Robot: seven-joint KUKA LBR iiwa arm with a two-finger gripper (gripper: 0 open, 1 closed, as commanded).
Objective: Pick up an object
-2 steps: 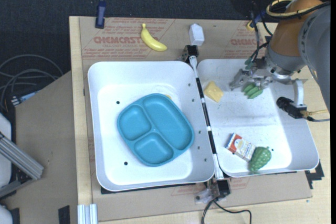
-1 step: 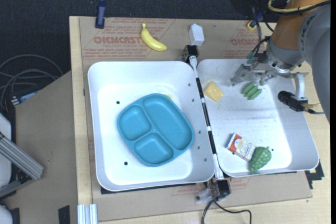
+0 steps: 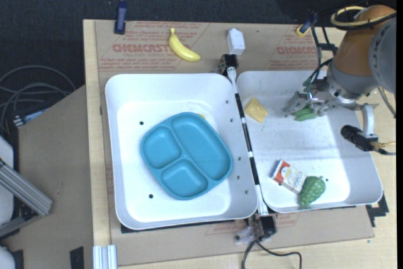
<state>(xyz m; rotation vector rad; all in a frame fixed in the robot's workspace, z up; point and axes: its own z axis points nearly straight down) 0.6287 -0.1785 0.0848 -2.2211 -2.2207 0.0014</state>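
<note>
My gripper (image 3: 306, 105) hangs low over the upper part of the right bin (image 3: 352, 154), reaching in from the right. A small green object (image 3: 305, 114) lies right under its tip, partly covered by it. Whether that object is gripped I cannot tell. A pale yellow block (image 3: 256, 110) sits to the gripper's left, near the bin's left wall. A red and white packet (image 3: 288, 176) and a green leafy toy (image 3: 312, 191) lie side by side near the front of the right bin.
A blue divided plate (image 3: 184, 154) lies in the left bin (image 3: 126, 104). Behind the bins on the bench are a yellow banana (image 3: 182, 47), a small white part (image 3: 235, 41) and a blue item (image 3: 120, 17). Cables run beside the arm at the right.
</note>
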